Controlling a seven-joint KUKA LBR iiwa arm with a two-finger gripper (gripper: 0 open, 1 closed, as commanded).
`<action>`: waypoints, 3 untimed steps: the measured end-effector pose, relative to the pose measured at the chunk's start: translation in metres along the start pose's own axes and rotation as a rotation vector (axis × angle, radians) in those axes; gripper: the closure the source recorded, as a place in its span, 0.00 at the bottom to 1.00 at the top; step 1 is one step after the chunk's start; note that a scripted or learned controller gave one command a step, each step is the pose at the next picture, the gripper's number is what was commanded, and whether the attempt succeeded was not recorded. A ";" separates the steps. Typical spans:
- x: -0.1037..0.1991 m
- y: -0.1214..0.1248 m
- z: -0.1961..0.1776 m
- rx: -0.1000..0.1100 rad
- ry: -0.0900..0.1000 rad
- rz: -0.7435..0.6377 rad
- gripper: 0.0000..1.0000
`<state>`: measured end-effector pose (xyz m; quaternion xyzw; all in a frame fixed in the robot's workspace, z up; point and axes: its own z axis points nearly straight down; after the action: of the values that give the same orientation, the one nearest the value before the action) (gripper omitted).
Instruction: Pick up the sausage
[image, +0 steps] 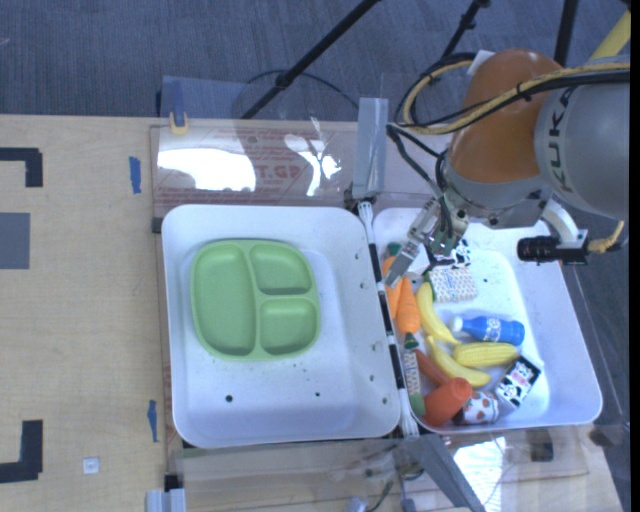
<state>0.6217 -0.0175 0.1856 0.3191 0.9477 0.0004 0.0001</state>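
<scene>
The sausage (430, 364) is a reddish-brown piece in the right bin (560, 330), lying slantwise at its left side, partly tucked under the banana (436, 318) and the corn cob (486, 354). My gripper (418, 254) hangs over the upper left part of that bin, above the carrot's top end and well up-view of the sausage. Its fingers (400, 265) stand apart, open, with nothing between them. The orange-banded wrist fills the space above it.
Crowded around the sausage are an orange carrot (406, 306), a blue bottle (492, 328), a white patterned box (455, 286), a red cup (447, 399) and a cow-patterned carton (519, 379). The left bin (190, 400) holds a green divided plate (256, 300).
</scene>
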 end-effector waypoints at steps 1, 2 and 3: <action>-0.002 0.001 -0.011 -0.004 -0.006 0.001 1.00; -0.014 0.019 -0.161 -0.003 -0.007 -0.165 1.00; 0.030 -0.007 -0.082 -0.001 -0.003 -0.217 1.00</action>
<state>0.5933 -0.0053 0.2677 0.2148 0.9766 0.0006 0.0016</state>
